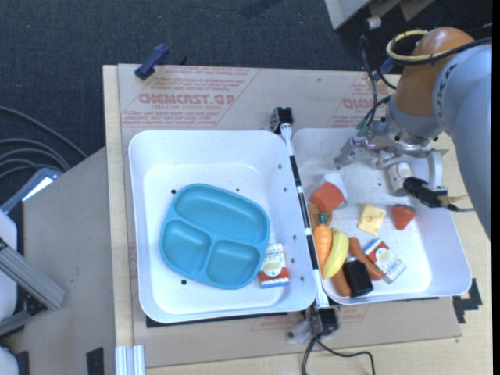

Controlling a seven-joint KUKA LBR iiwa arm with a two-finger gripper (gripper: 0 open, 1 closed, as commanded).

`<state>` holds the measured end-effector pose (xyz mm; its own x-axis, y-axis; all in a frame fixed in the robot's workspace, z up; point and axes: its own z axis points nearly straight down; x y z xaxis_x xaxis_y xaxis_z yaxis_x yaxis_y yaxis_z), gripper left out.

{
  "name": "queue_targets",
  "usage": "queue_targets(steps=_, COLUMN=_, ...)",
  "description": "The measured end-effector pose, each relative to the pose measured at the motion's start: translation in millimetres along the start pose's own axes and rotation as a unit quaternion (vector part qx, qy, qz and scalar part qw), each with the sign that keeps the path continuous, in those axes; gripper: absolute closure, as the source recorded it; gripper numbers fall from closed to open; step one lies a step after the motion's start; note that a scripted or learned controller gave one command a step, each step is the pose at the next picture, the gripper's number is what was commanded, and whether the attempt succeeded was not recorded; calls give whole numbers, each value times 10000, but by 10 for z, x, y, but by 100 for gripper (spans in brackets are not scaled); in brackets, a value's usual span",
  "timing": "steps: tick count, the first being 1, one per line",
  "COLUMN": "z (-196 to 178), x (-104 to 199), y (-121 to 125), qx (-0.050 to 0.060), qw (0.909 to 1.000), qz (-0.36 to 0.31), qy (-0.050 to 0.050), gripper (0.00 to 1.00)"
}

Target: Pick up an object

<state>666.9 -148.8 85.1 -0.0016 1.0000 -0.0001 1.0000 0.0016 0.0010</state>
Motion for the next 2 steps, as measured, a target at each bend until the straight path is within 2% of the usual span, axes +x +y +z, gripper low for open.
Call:
queue_targets(steps=1, z=6, x=424, y=-432, qx=17, qw=10000, qz=4, qy=6, gripper=0)
queue_targets(steps=2, z=8, x=434, y=-1005, qx=15, qw=10000, qz=10, qy=3, gripper=0)
